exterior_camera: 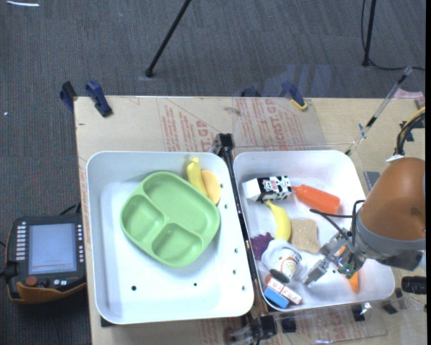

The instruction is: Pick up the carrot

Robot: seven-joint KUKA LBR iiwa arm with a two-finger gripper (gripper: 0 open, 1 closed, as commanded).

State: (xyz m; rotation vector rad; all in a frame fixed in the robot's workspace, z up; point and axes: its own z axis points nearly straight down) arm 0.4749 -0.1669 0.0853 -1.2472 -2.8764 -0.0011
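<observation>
The carrot (317, 196), orange and tapered, lies in the right bin (345, 165) near its back, pointing right, beside a black-and-white carton (273, 187). My gripper (317, 266) hangs low over the front of the same bin, well in front of the carrot and apart from it. Its fingers (312, 275) point down-left and stand open with nothing between them. They are close to a white cup (284, 259) and a slice of bread (305, 236). A small orange piece (354, 282) shows just below the wrist.
The right bin also holds a banana (280, 220), a purple item (258, 244) and a blue-and-red box (280, 293) at the front. A green divided plate (171, 218) and two yellow pieces (202, 180) lie in the left bin (108, 264). A pendant (47, 254) sits far left.
</observation>
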